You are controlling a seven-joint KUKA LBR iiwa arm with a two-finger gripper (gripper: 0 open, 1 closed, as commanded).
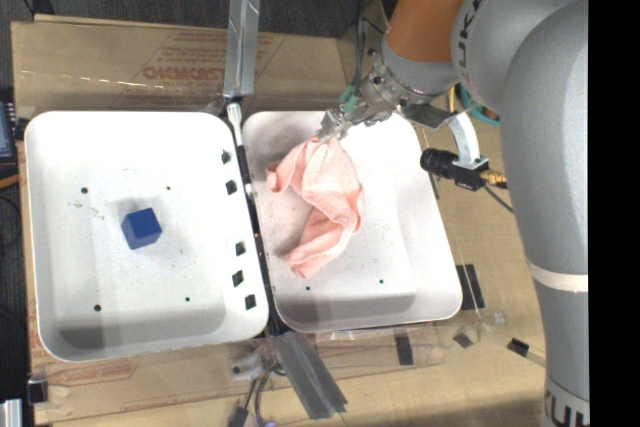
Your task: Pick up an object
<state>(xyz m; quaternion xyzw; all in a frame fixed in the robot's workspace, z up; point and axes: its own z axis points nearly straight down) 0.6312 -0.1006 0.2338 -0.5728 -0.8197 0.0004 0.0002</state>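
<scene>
Right bin (425, 215): tool (335, 123) pinches pink cloth (322, 200) top corner.

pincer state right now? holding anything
pincer: closed on the top edge of the pink cloth, which hangs from it over the right bin.

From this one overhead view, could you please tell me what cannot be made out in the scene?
- Claw: too small to tell whether its tips pinch the pink cloth or just touch its top corner.
- Pink cloth: its folds hide whatever part of the right bin floor lies beneath.
- Arm: cut off by the frame's lower edge.
- Blue cube in the left bin: its underside is hidden.
</scene>
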